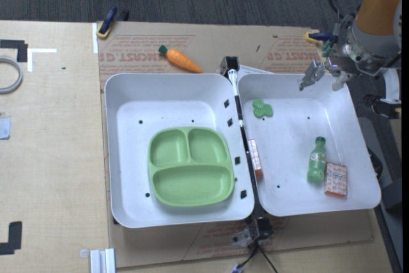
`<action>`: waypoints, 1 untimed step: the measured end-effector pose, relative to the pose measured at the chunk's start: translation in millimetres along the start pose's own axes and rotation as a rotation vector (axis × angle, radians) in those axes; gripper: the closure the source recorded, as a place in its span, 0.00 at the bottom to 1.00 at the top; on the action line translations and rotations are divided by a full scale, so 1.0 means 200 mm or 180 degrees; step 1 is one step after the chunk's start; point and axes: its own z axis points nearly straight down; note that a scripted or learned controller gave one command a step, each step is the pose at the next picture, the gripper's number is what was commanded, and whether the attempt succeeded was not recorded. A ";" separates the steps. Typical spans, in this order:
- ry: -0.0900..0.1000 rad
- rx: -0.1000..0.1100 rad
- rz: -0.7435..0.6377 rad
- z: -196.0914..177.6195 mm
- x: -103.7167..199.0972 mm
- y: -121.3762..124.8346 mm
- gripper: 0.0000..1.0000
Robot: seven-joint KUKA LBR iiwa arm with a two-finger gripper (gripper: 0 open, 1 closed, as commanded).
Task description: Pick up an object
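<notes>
I have the tool (324,73) hanging over the far edge of the right bin (358,131), up near that bin's back corner, and its fingers look spread apart with nothing between them. By my reading this is the approach step: nothing has been grasped yet, and I have not committed to a target.

The candidates sit in the right bin. A green bottle (316,160) lies toward the near right side, with a small orange carton (336,178) just beside it. A small green leafy piece (261,109) lies near the bin's far left corner, and a thin orange-brown packet (255,158) rests against the left wall. The left bin (121,156) carries a green divided plate (190,166). A toy carrot (180,59) lies on the counter (51,156) behind the bins.

Next I would carry the tool toward me over the bottle, line the fingers across its body, then descend and clamp. It is round and may roll away from the carton
</notes>
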 end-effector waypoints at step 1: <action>0.0000 0.0001 -0.0016 0.28 -0.06 -0.34 0.00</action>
